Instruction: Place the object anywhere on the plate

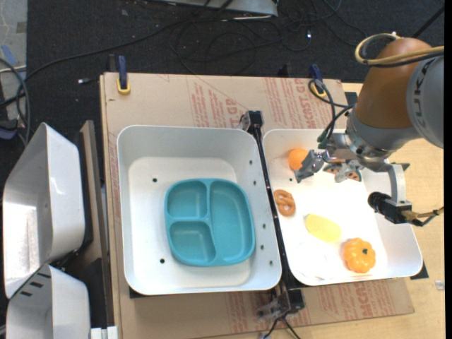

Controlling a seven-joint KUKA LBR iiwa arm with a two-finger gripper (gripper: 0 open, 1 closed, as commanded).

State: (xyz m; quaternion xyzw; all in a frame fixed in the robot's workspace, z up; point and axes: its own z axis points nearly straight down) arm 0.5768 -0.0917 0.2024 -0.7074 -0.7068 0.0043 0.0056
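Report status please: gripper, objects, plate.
Gripper low in right bin, beside orange ball. Pretzel, yellow piece, pumpkin lie loose there. Teal plate in left bin, nothing on it.

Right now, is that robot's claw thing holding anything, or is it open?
End effector: cannot be told from this angle; it sits over the right bin beside an orange ball, with nothing seen in its grasp.
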